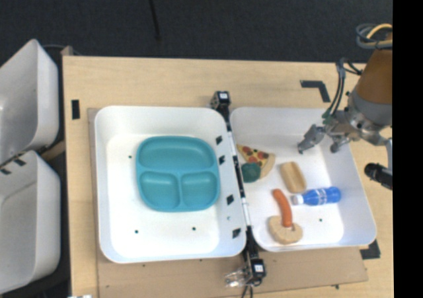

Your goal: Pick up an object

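The left bin [119,237] held a teal tray [177,172] with three compartments, lying flat near the bin's middle. Nothing else lay on the tray.

The right bin [350,224], touching the left one along a shared edge, carried the loose items. Nearest that edge lay a pizza slice [258,157], with a dark green lump [251,172] touching its lower side. Just right of these sat a tan bread piece [292,176], tilted. Below it a red sausage [282,206] ran down at a slant, its lower end resting on a tan ring [285,230] near the bin's front wall. A bottle [316,196] with a blue cap lay on its side just right of the sausage's upper end, under the bread.

The gripper [322,141] hung over the bin's upper right part, near the bread and bottle but apart from both. Its two fingers were spread wide, one pointing toward the bin's middle, and nothing sat between them. The arm [375,88] rose behind it toward the right edge.
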You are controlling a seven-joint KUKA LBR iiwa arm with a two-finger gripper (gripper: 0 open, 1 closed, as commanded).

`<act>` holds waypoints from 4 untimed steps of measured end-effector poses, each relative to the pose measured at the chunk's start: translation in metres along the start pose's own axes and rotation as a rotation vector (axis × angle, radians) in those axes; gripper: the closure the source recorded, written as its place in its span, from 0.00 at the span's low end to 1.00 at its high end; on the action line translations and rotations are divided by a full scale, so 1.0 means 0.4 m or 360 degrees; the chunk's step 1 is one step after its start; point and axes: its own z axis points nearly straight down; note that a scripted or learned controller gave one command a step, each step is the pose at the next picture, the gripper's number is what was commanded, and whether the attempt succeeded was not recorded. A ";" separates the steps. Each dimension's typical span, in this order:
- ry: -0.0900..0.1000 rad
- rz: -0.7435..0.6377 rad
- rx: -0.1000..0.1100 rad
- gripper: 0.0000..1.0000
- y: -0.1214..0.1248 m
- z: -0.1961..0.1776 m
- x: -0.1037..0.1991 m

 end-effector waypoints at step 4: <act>0.0002 -0.0006 -0.0007 1.00 0.017 0.044 -0.029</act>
